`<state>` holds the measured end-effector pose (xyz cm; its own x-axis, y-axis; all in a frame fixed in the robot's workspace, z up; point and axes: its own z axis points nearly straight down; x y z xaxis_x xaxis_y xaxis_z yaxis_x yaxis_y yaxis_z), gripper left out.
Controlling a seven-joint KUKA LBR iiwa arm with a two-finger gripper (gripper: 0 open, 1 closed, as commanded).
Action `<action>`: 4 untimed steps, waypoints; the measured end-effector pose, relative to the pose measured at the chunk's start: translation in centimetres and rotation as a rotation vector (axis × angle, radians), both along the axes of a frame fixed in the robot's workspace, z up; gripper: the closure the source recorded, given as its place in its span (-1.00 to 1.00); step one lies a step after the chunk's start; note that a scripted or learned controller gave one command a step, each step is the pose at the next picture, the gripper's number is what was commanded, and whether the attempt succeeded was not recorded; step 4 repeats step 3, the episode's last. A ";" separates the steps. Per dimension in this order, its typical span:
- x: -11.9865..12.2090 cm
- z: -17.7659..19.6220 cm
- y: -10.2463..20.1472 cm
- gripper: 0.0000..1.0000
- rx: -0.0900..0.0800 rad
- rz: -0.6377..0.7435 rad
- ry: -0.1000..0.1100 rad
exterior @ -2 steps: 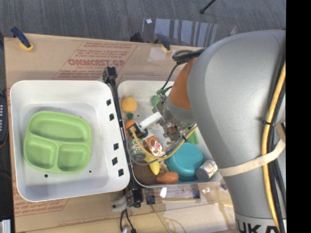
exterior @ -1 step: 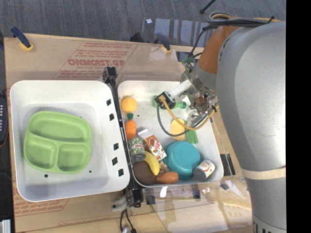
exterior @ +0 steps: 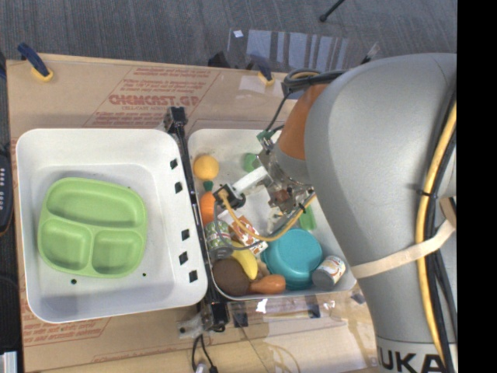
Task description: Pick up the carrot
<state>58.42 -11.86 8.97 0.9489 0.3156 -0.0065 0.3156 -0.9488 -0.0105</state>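
two white bins side by side on brown cardboard [exterior: 155,92]. in the left bin [exterior: 101,150], toward 9 o'clock: a green divided plate [exterior: 93,227]. in the right bin [exterior: 225,136], close against the 9 o'clock wall: the carrot [exterior: 207,207], orange, short, seen end-up. at 12 o'clock from the carrot, just beside it: a yellow ball [exterior: 206,167]. at 3 o'clock from the carrot, over the middle of the bin: the gripper [exterior: 281,200], below the grey arm [exterior: 373,169] and its orange band; open or closed, cannot tell, and no carrot seen in its grasp. at 12 o'clock in the bin: a small green piece [exterior: 250,162]. at 5 o'clock: a teal bowl [exterior: 293,256], with a tilted can [exterior: 330,270] just beside it at 3 o'clock. along the 6 o'clock wall: a brown round thing [exterior: 227,277], a banana [exterior: 247,264] and an orange-brown oblong piece [exterior: 268,284], all crowded together.
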 end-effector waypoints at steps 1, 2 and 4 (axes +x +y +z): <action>-1.1 0.0 2.4 -1.00 -0.002 -0.102 0.010; 6.0 12.9 4.6 -1.00 -0.005 -0.106 -0.008; 2.9 -0.1 1.3 -1.00 -0.003 -0.110 0.005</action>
